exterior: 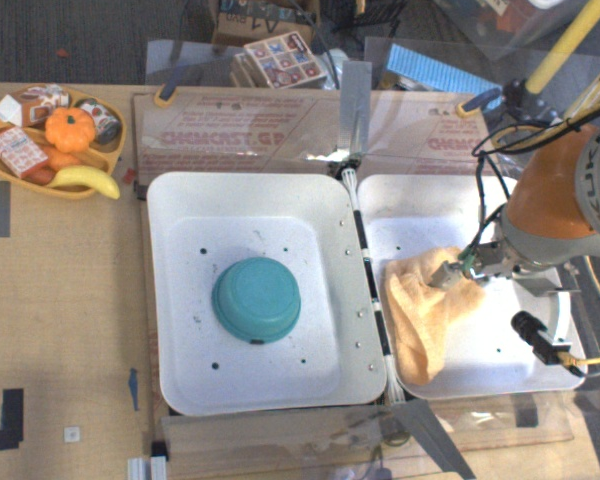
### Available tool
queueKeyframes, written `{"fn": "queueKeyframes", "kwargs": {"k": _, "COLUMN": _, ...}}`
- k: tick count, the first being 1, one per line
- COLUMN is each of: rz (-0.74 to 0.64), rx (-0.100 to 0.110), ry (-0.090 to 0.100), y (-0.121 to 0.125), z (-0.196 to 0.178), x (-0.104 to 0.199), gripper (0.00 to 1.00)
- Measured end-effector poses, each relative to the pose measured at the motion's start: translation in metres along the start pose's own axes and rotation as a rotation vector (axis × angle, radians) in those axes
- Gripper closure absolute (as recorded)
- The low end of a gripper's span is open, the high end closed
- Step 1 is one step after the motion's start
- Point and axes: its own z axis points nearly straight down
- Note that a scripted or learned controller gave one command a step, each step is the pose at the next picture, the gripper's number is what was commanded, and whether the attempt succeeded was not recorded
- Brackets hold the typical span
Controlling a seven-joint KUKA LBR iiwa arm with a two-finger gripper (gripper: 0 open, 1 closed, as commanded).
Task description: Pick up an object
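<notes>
Yellow cloth (425, 313) is lying bunched in the right bin (500, 373); gripper (450, 273) is pressing into its top edge, grip state unclear. Best pinching a raised fold, then lifting straight up.

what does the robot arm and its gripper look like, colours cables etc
The arm is grey with a broad orange band above the wrist. Black cables loop along its upper side. The gripper is a small metallic grey piece with a touch of green at its base.
</notes>
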Motion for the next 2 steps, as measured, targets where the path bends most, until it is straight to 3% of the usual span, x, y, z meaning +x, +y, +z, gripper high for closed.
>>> {"fn": "queueKeyframes", "kwargs": {"k": 1, "rz": 0.005, "rx": -0.005, "ry": -0.001, "y": 0.0008, "z": -0.0112, "x": -0.0019, "gripper": 1.00}}
{"fn": "queueKeyframes", "kwargs": {"k": 2, "rz": 0.005, "rx": -0.005, "ry": -0.001, "y": 0.0007, "z": -0.0112, "x": -0.0022, "gripper": 0.00}}
